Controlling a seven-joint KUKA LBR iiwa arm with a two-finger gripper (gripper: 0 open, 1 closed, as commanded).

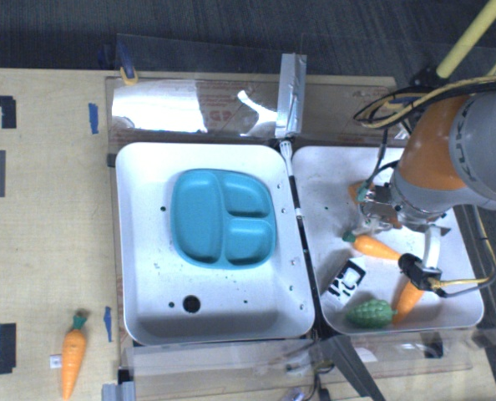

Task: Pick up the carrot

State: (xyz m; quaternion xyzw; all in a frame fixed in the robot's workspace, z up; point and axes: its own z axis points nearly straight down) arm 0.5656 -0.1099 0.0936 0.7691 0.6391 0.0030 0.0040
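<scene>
Bins sit side by side on the pale bench [39, 249], both white and shallow. The left bin [131, 224] holds a blue plate [223, 217] with three compartments, lying roughly in its middle, and a small black disc [191, 304] near its front edge, well apart from the plate.

The arm [448, 157] reaches over the right bin [323, 190] from the right side, its orange band above the bin's far right part. The gripper [380, 214] points down into the middle of this bin. Whether it is open or closed cannot be told from this angle.

The carrot [380, 247] lies flat on the floor of the right bin, just in front of the gripper, with its green top pointing left and its orange body running to the right. It looks very close to the gripper, but contact cannot be confirmed and nothing shows it being held.

Nearer the front of the same bin lie a black-and-white card [346, 280], tilted, and a bumpy green toy [371, 312] just beside it. An orange piece [407, 299] rests next to the green toy on its right.

A second carrot [73, 356] lies on the bench outside the bins, near the front left corner, its green top pointing away.
</scene>
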